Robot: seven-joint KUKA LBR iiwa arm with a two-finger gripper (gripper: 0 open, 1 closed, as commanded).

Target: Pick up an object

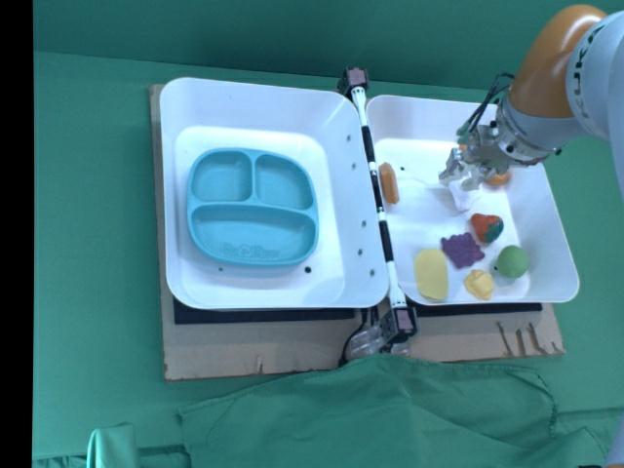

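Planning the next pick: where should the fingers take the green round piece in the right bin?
Probably across the middle of the green ball, coming straight down. It is round, so any axis works, but the bin wall and the small yellow piece sit close, so close along the freer diagonal.

Green cloth (97, 213) over bench; cardboard sheet (253, 364) beneath bins.

We log a light blue divided plate (253, 207) in the white left bin (180, 261). Right of that plate we see an orange piece (389, 182), yellow (431, 274), purple (462, 250), green (512, 260), and red, possibly green-tipped (487, 227).
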